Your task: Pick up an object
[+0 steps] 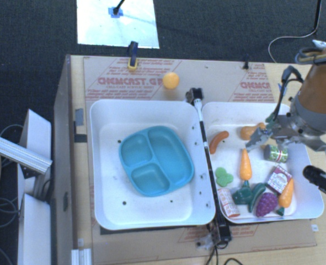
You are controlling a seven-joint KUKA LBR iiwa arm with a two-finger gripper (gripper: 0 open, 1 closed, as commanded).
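The right bin [306, 208] holds several toy foods. Among them are a red sausage [218, 141], an orange piece [249, 131], a carrot [245, 165], a green can [276, 154] and a flat green leaf shape [224, 176]. Nearer the front lie a red-and-white box [279, 178], purple grapes [266, 203], a second carrot [287, 192] and a teal toy [245, 194]. My gripper [268, 136] hangs over the bin's back right part, between the orange piece and the green can, just above them. Nothing is visibly held.
A blue divided plate [156, 160] lies in the left bin [105, 203]. An orange ball [171, 80] rests on the bench behind the bins. A small striped packet [227, 202] lies by the divider. The arm's orange band [321, 87] fills the right side.
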